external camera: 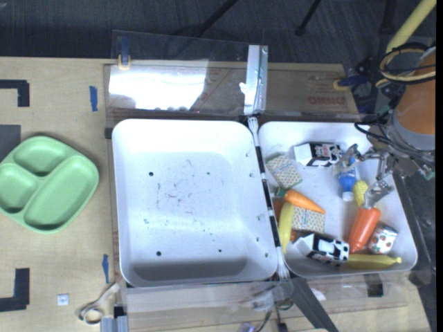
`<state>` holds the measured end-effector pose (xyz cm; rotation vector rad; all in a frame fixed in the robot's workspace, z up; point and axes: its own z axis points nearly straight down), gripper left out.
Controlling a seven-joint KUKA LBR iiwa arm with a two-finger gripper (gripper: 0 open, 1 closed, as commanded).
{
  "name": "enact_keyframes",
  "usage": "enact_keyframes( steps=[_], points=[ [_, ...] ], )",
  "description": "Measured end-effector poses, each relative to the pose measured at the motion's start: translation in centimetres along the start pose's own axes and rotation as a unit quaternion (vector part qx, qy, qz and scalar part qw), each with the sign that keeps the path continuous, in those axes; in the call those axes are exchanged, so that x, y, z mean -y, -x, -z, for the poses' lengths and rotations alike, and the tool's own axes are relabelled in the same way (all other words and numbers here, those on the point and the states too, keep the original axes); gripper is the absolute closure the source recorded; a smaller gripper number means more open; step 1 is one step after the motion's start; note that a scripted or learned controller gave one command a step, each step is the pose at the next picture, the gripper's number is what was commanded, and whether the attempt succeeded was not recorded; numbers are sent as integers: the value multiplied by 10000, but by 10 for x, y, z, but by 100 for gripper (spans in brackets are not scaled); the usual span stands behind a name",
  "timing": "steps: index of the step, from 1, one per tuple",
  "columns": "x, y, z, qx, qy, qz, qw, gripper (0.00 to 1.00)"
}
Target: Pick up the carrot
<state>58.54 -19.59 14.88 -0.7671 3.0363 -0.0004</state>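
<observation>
**Camera view: gripper poised over the right bin**

Camera view shows the gripper (377,185) low over the right bin (408,251), fingers slightly parted, tips just above the carrot (363,227) at six o'clock, gripping nothing. A second orange carrot-like piece (304,200) lies at nine o'clock. No label reads clearly. Crowding toys include a cow figure (327,248) and a yellow banana (374,260); the arm is cut off at the frame edge.

The grey KUKA arm with its orange band (419,113) has a rounded orange section above a grey collar. Black cables loop around it on the far side. Below the collar, the slim metal two-finger gripper (374,192) is silvery, built of thin bare struts and brackets.
</observation>
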Motion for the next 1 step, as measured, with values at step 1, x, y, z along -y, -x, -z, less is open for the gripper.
enact_keyframes(
  steps=[1],
  points=[
    [-20,-6,-27,-18,18,1249,9922,0]
  ],
)
